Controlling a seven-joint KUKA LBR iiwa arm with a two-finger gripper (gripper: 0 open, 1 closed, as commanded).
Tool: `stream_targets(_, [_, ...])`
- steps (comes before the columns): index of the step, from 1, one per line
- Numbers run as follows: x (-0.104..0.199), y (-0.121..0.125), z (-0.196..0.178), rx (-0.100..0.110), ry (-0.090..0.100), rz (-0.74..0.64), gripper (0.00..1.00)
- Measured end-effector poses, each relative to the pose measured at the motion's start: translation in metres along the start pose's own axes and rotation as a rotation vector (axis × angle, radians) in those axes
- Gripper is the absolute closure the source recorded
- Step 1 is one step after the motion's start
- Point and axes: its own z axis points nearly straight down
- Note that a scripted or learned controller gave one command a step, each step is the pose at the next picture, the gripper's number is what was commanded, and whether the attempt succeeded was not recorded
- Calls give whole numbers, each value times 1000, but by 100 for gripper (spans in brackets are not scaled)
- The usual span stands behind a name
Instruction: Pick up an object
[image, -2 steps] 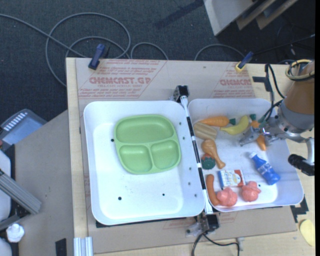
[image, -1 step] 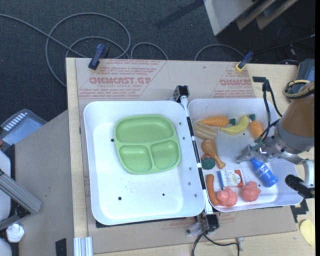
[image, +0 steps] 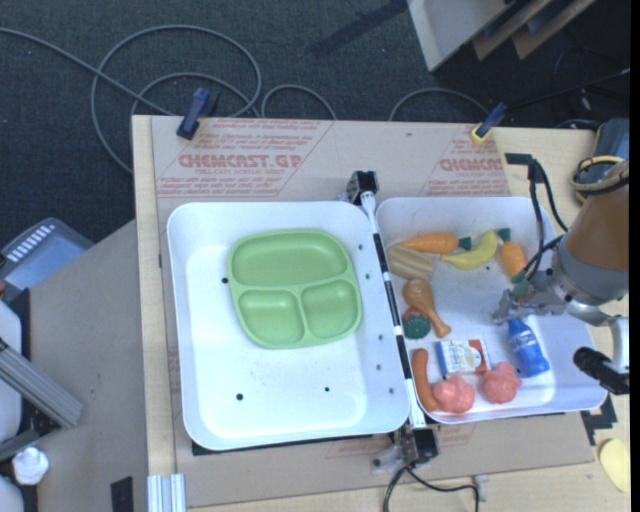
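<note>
1. While the grey arm (image: 598, 235) with its orange band reaches in from the right over the right bin (image: 455, 212), its gripper (image: 520, 300) sits low near the bin's right side, just above a blue bottle (image: 526, 347). Whether the claw is spread or clenched cannot be told, since the wrist hides much of it, and nothing can be seen between its tips.
2. Largest on the bench is the left bin (image: 200, 330), a shallow white tray. It holds a pale green divided plate (image: 295, 286) with one long compartment at the back and two smaller ones in front.
3. The right bin, touching the left one along a shared edge, holds all the small toy foods.
4. At the back of that bin lie an orange carrot (image: 430, 242), a yellow banana (image: 474, 253) and a small orange piece (image: 512, 259), close together in a row.
5. Toward the left wall rest a tan bread-like piece (image: 411, 263), a drumstick (image: 423, 299) and a small dark green and red piece (image: 415, 325).
6. At the front lie a red sausage (image: 421, 375), a pink lumpy piece (image: 453, 394), a second pink piece (image: 500, 383) and a small white and red carton (image: 463, 355).
7. The blue bottle lies tilted just beside the carton, nearest the claw.
8. Two clips, one blue (image: 195, 112) and one blue with yellow (image: 488, 122), grip the cardboard sheet (image: 250, 160) under the bins.
</note>
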Motion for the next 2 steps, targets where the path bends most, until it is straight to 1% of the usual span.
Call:
stream_targets(1, [120, -13, -93, -3, 0, -4, 100])
stream_targets(2, [160, -13, -153, -4, -1, -3, 100])
